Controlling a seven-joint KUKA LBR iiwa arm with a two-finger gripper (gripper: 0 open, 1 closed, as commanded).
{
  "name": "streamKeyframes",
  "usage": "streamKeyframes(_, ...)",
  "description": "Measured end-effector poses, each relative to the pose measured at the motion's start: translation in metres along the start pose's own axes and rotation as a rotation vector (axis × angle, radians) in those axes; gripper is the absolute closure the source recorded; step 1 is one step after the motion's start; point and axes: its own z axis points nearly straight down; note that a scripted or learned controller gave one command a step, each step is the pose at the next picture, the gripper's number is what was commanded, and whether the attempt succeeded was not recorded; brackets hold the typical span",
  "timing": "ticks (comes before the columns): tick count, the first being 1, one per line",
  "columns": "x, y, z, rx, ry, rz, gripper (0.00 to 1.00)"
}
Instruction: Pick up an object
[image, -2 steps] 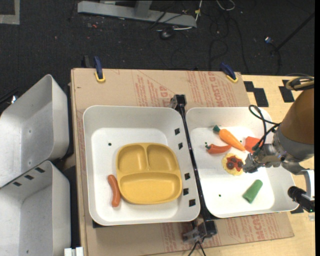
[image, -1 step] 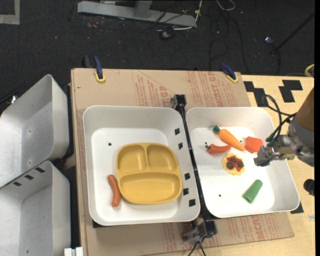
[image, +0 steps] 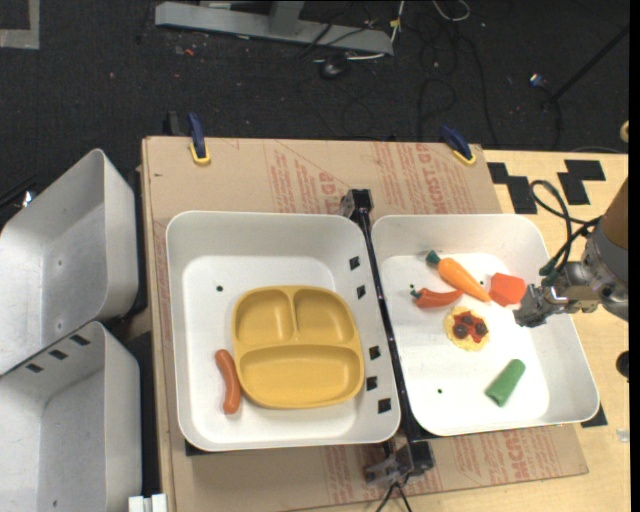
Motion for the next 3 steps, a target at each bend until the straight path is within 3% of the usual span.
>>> streamKeyframes(3,0.152,0.068,0.005,0.001,0.003,-0.007,1.0)
